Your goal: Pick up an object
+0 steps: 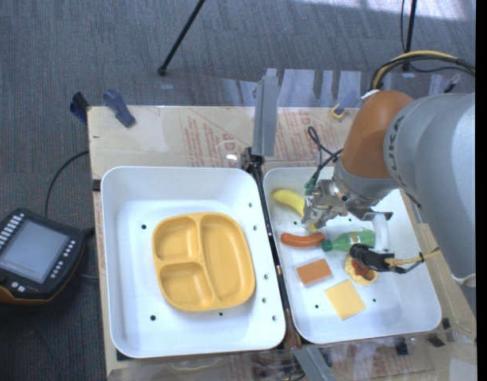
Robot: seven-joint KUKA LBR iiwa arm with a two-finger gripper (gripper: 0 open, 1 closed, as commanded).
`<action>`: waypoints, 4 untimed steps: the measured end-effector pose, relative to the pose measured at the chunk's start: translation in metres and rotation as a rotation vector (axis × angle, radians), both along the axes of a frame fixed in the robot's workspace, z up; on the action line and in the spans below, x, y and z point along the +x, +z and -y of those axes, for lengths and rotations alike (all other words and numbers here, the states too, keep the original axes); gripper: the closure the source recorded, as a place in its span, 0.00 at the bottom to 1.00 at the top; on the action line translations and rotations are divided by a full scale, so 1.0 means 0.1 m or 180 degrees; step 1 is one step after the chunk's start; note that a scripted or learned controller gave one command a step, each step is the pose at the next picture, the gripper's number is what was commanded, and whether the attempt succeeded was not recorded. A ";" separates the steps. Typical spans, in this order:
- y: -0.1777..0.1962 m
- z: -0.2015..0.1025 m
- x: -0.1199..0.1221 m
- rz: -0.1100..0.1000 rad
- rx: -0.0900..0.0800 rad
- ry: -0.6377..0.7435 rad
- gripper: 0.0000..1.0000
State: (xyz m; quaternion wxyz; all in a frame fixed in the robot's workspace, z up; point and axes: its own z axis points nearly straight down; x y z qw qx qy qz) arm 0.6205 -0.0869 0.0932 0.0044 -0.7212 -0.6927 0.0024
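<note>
Nearest the camera, in the right bin (422,312), lies a flat yellow cheese slice (344,299), with an orange-brown square slice (314,271) just beyond it and a small round yellow-and-red piece (359,271) off to the side. All three look like play food: thin, light and lying flush on the bin floor, so a pincer would find little edge to take hold of.

Further back lies the red-orange toy hot dog (301,239), lengthwise across the bin, with a green toy bottle (350,240) just beside its end. The hot dog is judged the likeliest target, being directly below the gripper (315,221). It appears smooth and rounded, probably hollow plastic, light and stiff and somewhat slippery. The sound hold is across its narrow middle; a grip near either tapered end could squeeze it out.

The gripper hangs just above the hot dog, beside a yellow toy banana (289,202) at the bin's far left. Whether the pincer stands wide or narrow cannot be told from this angle, and nothing is seen held in it.

The left bin (120,213) holds a yellow three-compartment tray (202,260), well apart from the arm.
</note>
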 end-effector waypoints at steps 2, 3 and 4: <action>1.03 -0.32 0.24 0.0026 -0.0009 -0.0249 1.00; 1.10 -0.33 0.24 0.0004 -0.0011 -0.0236 1.00; 1.17 -0.33 0.25 -0.0011 -0.0013 -0.0222 1.00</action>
